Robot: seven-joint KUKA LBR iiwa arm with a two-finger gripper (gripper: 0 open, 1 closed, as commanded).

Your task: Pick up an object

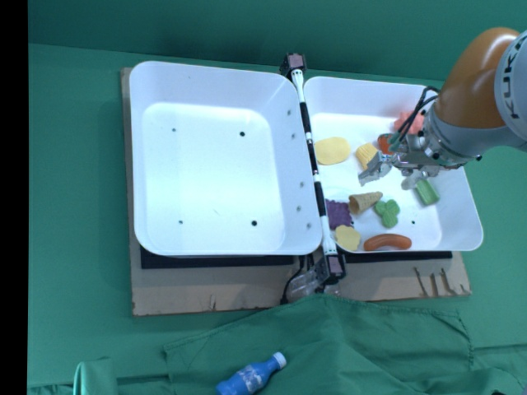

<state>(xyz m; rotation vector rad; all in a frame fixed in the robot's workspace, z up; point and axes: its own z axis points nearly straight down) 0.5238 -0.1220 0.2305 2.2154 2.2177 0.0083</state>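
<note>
Gripper (372, 169) over right bin (461, 220) nr corn (366, 153); grip state can't tell.

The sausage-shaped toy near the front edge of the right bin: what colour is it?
Orange-red; the sausage-shaped toy shows clearly in the camera view.

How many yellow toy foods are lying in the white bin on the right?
3. A flat yellow oval piece lies near the divider, a small yellow corn-like piece sits right of it beside the gripper, and a yellow rounded piece lies at the front. The arm may hide others.
</note>
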